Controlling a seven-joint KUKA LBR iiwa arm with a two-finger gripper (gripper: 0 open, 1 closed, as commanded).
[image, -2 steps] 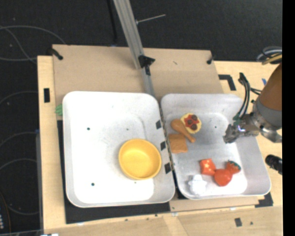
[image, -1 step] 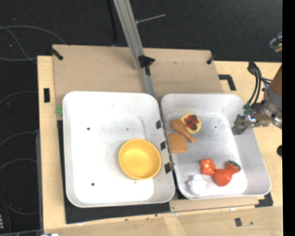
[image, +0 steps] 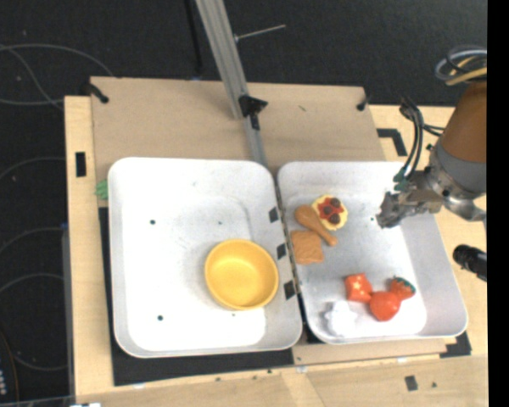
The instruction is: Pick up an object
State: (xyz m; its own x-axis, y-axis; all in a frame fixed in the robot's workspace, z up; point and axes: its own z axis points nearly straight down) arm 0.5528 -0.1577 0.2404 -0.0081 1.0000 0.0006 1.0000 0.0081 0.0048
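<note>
Over right bin point(image: 424, 253), near its right wall, gripper point(image: 388, 214) hovering, pointing left toward the toys; arm w/ orange band point(image: 468, 130) reaching in from right. Nothing seen between the tips; whether they stand apart or together can't be told at this res. Judged step: approach/pre-grasp, no pick made yet. No target named in task, so any obj will do. Candidates all in right bin: small round tart w/ red topping point(image: 331, 212) near bin's upper left, closest to gripper but apart from it; brown drumstick-like piece point(image: 312, 224) touching or just beside the tart; flat brown biscuit-ish piece point(image: 307, 248) just below that, close to the divider; orange-red block point(image: 358, 287) and red tomato/strawberry-like toy point(image: 390, 302) side by side at lower right; crumpled white bit point(image: 343, 317) near front wall, low contrast vs bin floor. Next move prob. calls for: translate left or down-left over one item, descend, close on it. Tart + drumstick cluster = risk of nudging the neighbour or grabbing two; biscuit piece lies flat, likely hard to pinch; red pair also near touching. Left bin point(image: 153, 227) holding yellow bowl point(image: 241, 273) toward its right front, well apart from gripper, past the divider. Metal post point(image: 225, 49) slanting down to the bins' back edge, not in the way. Cables point(image: 17, 75) on dark floor at left, irrelevant.
</note>
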